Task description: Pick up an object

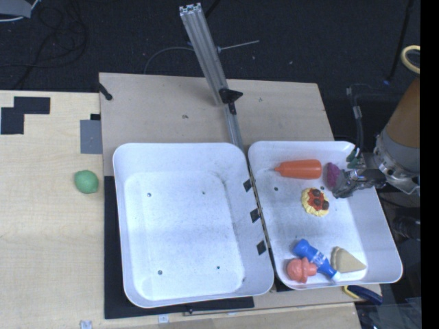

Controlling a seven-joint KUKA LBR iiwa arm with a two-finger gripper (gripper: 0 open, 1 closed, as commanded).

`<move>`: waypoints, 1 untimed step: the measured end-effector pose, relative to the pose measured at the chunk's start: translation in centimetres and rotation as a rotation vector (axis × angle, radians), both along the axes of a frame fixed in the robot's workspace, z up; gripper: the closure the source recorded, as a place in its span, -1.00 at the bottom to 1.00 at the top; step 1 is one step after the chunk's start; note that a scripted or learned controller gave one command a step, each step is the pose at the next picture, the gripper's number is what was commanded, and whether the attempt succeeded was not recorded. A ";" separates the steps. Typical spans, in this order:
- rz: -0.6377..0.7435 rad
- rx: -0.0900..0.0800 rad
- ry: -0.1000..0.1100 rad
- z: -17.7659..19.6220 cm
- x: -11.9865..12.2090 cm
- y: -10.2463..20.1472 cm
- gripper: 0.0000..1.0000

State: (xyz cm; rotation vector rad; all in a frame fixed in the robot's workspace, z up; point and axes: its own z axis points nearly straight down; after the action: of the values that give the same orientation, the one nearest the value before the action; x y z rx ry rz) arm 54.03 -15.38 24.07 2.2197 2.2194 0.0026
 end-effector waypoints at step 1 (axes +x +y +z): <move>0.003 0.002 0.004 -0.2 2.0 4.5 1.00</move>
State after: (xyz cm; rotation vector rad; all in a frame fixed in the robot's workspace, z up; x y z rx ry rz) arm 56.04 -10.90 23.84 2.2187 2.2260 0.0004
